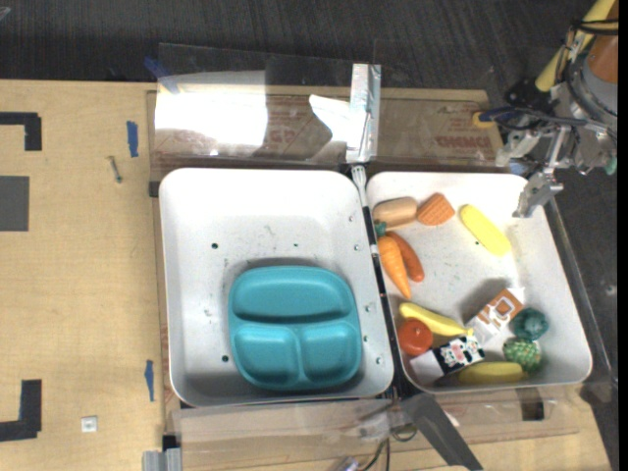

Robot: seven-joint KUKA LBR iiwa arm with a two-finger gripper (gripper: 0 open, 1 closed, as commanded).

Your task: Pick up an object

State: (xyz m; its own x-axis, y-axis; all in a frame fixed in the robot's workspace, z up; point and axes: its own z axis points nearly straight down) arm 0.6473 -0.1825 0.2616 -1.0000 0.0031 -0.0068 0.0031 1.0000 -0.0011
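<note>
diagonally, yellow corn (pixel 486 230) pointing down-right

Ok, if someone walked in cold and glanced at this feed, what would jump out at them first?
Probably the teal divided tray, which lies alone in the left bin and fills much of its near half. Next, the bright toy food scattered in the right bin: a carrot by the divider and a yellow piece farther back. The gripper hangs over that bin's far right corner.
</note>
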